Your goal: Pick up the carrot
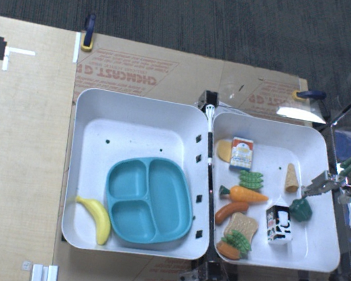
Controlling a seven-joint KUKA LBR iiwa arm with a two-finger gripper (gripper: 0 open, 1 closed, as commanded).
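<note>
White plastic makes up the two bins: the left bin (75, 173) holds a teal divided plate (149, 200) with a banana (98, 219) near its left corner, and the right bin (316, 255) holds the clutter. At this bin's right rim sits the gripper (313, 186), small and blurred against the frame, so whether it is released or clenched I cannot tell; nothing is seen held in it. Just near it lies a dark green vegetable (300, 209), with a small carton (278, 224) beside that. The carrot (248, 196) lies mid-bin on its side, pointing right, leafy end left. Green pea pods (251, 179) touch its far side and a sausage (231, 211) crowds its near side. That crowding is the likely trouble: a descent slightly off could pinch a neighbour instead, or nudge the carrot so it rolls aside.
</note>
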